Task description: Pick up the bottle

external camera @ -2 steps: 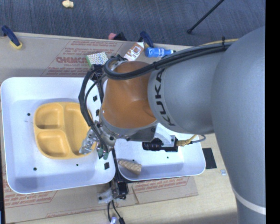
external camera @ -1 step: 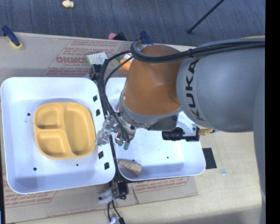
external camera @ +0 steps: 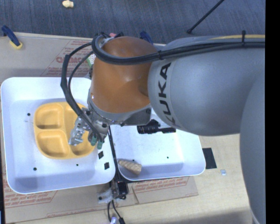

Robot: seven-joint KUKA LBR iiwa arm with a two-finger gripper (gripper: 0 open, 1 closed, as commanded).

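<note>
The bulky grey arm (external camera: 205,87) with its smooth orange band (external camera: 119,76) hangs over the shallow white plastic bins (external camera: 14,125). Beneath the pincer (external camera: 84,136) sits a rounded yellow divided tray (external camera: 51,129). Whether the pincer is closed, and where the bottle is, I cannot tell.

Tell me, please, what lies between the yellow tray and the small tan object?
Camera view: between yellow tray and tan object lie left bin floor and the bins' meeting rims.

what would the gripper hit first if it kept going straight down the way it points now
Most likely the yellow divided plastic tray in the left white bin: the gripper points down over its right edge, though depth is unclear.
</note>
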